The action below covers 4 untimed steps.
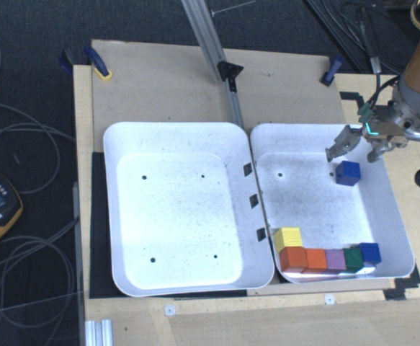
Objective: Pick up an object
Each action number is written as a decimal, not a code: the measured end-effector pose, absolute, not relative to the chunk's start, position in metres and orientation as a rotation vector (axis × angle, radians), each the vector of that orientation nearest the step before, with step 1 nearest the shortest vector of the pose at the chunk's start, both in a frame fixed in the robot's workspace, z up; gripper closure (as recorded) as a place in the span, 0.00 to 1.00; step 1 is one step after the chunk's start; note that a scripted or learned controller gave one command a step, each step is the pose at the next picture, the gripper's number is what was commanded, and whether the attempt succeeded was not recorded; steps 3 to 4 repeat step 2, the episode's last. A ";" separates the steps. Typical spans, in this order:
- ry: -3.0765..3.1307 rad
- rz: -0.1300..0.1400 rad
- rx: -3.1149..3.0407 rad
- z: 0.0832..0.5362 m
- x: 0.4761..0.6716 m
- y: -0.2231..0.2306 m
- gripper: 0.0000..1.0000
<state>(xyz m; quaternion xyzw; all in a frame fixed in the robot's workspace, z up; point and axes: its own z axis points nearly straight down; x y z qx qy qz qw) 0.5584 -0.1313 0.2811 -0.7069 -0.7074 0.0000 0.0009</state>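
In the right bin: one blue block lying alone toward the far side; along the near wall, a row of yellow, red, orange, purple, green and blue blocks. Gripper above the lone block, fingers spread wide, holding nothing. Left bin beside it on the desk.

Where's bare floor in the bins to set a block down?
The left bin has open floor wall to wall. In the right bin, the middle is free between the blue cube under the claw and the crowded block row along the near wall.
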 end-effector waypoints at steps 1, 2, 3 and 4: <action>-2.232 -0.007 -2.216 0.308 0.592 -0.088 0.00; -2.229 -0.006 -2.218 0.316 0.621 -0.057 0.00; -2.229 -0.006 -2.218 0.316 0.621 -0.057 0.00; -2.229 -0.006 -2.218 0.316 0.621 -0.057 0.00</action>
